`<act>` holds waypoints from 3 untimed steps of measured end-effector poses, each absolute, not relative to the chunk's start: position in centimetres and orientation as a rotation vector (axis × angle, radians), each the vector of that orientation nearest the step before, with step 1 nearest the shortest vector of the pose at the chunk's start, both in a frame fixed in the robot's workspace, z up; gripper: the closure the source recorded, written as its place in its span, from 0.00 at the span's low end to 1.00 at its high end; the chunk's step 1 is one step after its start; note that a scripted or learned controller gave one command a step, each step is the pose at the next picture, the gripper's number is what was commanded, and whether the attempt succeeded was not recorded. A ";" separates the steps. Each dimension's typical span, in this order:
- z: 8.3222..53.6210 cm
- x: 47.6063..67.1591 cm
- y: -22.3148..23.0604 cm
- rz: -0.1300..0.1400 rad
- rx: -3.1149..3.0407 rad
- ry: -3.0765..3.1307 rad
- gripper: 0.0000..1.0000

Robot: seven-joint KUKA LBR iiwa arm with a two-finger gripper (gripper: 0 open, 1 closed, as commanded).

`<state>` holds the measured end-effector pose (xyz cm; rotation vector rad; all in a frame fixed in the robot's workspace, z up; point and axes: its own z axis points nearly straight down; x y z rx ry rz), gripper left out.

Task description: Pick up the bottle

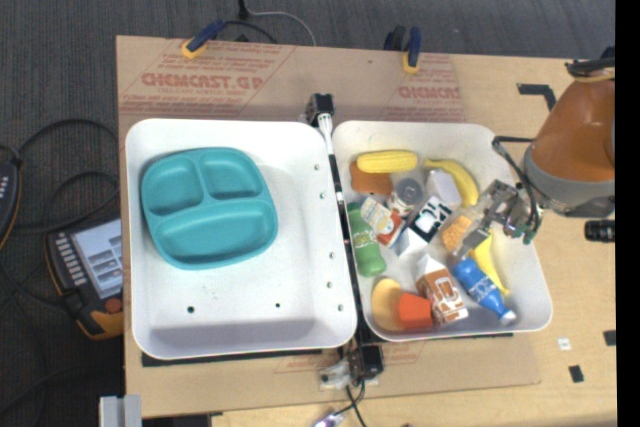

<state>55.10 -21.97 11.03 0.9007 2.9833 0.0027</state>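
The gripper (505, 208), its finger state impossible to tell, hovers at centre right; the blue bottle (482, 288) lies just below-left, pointing toward lower right.

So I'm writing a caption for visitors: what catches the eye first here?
The teal divided tray lying alone in the left bin stands out most. Next is the crowded right bin, with a blue bottle near its front right and a yellow banana behind. The hand hangs over that bin's right side.
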 end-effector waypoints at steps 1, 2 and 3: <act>11.0 55.1 -22.0 0.003 0.901 2.983 0.00; 9.0 54.6 -19.0 -0.004 1.270 2.856 0.00; 9.0 54.1 -15.1 -0.011 0.215 3.112 0.00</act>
